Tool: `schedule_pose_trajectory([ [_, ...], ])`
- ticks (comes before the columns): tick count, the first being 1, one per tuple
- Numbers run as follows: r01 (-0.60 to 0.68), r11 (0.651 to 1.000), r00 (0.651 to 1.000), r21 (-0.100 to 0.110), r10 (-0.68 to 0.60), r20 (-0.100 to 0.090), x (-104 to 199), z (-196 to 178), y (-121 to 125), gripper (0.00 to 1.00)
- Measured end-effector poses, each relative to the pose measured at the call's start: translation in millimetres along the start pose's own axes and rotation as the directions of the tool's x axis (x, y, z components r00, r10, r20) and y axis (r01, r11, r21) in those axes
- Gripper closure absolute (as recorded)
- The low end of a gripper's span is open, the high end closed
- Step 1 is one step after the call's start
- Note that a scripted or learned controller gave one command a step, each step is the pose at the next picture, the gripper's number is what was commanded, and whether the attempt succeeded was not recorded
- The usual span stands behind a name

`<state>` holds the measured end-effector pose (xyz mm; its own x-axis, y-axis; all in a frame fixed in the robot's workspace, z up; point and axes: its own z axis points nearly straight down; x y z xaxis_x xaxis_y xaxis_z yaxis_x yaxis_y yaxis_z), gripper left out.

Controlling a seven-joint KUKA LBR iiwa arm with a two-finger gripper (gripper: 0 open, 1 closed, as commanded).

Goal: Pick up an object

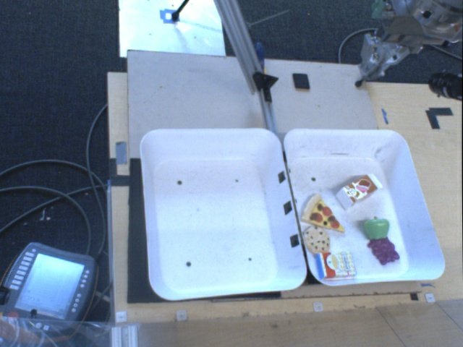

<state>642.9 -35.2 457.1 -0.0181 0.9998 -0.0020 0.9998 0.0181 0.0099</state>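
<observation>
Arm's two-finger gripper (370, 63) sits high at the view's top right, above the back edge of the wooden surface (405, 107), well apart from both bins; fingers point down-left, too small and blurred to say how far open they are, and nothing visible between them. All candidate objects lie in the right shallow white plastic bin (412, 157), bunched toward its near-left part: flat triangular pizza-slice toy (322, 214) by the divider, round brown cookie toy (316, 240) just below it, small flat printed red-and-white card or packet (338, 264) at the near wall, white-and-red carton-shaped box (358, 191) tilted toward centre, green pepper-like toy (375, 228) touching the purple grape bunch (383, 250). Left shallow white plastic bin (210, 139) holds no objects. Judgement: the gripper is parked clear so the camera sees the bin unobstructed; pick not yet begun. Carton or pepper look the easiest grabs; flat pieces likely slip.
</observation>
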Motion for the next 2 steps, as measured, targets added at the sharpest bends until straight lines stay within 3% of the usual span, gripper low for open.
schedule_pose_trajectory([
  [1, -0.098, 0.995, 0.995, 0.009, 0.098, -0.001, -56.9, -17.2, -2.3, 1.0],
  [2, -0.094, 0.996, 0.996, 0.007, 0.094, -0.001, -55.2, -27.8, -1.8, 1.0],
])
